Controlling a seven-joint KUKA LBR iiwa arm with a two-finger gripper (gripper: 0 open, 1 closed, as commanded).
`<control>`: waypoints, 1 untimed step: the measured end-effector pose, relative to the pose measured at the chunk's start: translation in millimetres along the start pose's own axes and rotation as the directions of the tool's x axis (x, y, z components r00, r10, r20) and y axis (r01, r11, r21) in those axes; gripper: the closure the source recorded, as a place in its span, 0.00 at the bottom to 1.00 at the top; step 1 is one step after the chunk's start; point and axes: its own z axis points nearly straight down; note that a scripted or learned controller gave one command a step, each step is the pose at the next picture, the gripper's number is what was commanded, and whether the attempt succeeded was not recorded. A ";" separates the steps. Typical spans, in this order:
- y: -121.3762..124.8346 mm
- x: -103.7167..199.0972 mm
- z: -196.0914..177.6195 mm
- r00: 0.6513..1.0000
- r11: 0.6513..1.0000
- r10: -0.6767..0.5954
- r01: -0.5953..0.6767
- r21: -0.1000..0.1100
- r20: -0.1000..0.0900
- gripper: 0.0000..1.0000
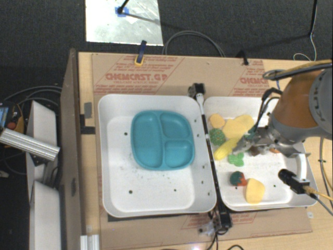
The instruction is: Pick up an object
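Yellow and green toys crowd the right bin (270, 204), so our gripper (248, 142), low at its nine o'clock side among them, could nudge neighbours or pinch nothing; we cannot tell its state. A pale yellow lump (255, 190) lies at six o'clock. The left bin (112, 191) holds a blue tray (162, 139).

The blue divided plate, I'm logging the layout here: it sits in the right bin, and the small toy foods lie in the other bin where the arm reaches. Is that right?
Not quite. The camera view shows the blue divided plate in the left bin, not the right. The rest holds: the small toy foods lie in the other bin, the right bin, where the arm reaches.
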 end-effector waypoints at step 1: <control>-21.3 38.9 32.5 1.000 1.000 0.000 0.000 0.003 -0.003 0.00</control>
